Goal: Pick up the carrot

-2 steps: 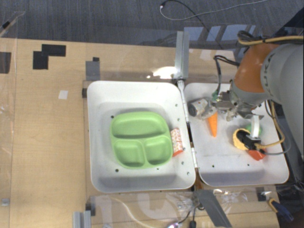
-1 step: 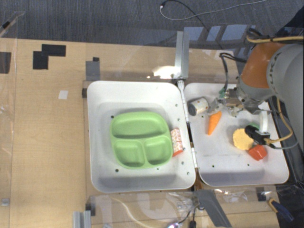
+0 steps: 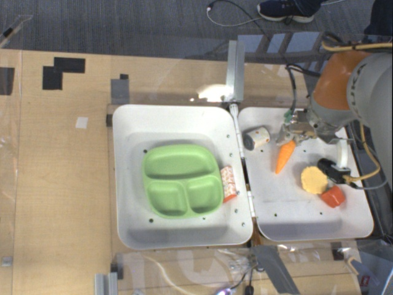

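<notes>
1. Red block (image 3: pixel 333 196) and yellow disc (image 3: pixel 313 180) lie in the right bin (image 3: pixel 307 223), below-right of the fingers (image 3: pixel 293 134).
2. Fingers sit at the carrot's (image 3: pixel 283 157) top end, touching it; how wide they stand cannot be told.
3. Carrot lies slanted, just below the fingers.
4. Green divided plate (image 3: pixel 182 180) rests in the left bin (image 3: pixel 132 165), well left.

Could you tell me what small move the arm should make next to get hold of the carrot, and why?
Probably lift straight up a little to test the grasp. The gripper sits right at the upper end of the carrot, which lies tilted on the floor of the right bin. The small cup and yellow disc lie apart from it, so a short rise should disturb nothing.
</notes>
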Available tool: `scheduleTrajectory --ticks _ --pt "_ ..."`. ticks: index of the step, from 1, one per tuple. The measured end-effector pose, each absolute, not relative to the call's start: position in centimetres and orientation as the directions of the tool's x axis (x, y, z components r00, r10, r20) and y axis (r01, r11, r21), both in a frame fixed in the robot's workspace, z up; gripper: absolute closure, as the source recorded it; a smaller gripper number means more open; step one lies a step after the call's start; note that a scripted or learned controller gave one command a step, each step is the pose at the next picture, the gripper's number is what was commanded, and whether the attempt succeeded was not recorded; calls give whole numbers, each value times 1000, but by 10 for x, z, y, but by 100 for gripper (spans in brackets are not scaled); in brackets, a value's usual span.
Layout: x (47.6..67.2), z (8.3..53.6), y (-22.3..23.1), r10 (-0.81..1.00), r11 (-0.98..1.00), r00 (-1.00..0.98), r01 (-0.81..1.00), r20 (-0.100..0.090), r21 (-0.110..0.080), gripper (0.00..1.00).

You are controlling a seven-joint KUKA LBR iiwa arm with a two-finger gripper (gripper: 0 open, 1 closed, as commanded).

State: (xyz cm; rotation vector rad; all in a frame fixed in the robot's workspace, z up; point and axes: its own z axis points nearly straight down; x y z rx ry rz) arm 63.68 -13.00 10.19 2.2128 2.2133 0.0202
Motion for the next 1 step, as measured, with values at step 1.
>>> scheduleTrajectory --ticks 1 --pt "642 217 -78 976 216 -216 976 -2 8 100"
